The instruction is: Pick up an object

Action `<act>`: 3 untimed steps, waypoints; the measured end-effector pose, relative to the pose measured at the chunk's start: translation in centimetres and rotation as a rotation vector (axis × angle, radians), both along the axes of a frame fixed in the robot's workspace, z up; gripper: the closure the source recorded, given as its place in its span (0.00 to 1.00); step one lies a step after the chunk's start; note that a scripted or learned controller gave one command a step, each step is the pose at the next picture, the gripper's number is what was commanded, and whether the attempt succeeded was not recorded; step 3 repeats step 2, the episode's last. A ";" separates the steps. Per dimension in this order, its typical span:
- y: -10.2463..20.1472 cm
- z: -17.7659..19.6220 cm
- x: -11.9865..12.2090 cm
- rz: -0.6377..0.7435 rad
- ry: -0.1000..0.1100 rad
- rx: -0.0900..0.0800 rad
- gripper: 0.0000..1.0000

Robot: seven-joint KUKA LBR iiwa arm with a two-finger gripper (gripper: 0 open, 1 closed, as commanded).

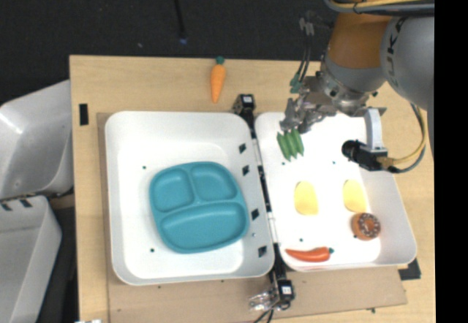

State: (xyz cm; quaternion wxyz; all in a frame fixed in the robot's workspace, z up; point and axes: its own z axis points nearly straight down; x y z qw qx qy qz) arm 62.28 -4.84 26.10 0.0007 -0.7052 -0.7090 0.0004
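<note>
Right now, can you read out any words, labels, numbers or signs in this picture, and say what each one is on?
No text can be read.
Arm: dark marks on the grey casing, too blurred to read.
Plate, bins, carrot, bench: no text or signs visible.

The grey arm (409, 36), orange-banded above the wrist, reaches in from the right, its gripper (295, 123) pointing down.

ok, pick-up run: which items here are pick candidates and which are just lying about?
Candidates, right bin:
green bean bundle under the gripper
two yellow pieces
brown doughnut
red chilli pepper

Lying about:
blue divided plate, left bin
orange carrot, on bench
</note>
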 end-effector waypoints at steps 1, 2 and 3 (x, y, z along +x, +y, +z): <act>5.4 0.6 -1.0 0.002 -0.002 0.001 1.00; 10.3 0.8 -2.9 0.002 -0.001 0.001 1.00; 10.3 0.8 -2.9 0.002 -0.001 0.001 1.00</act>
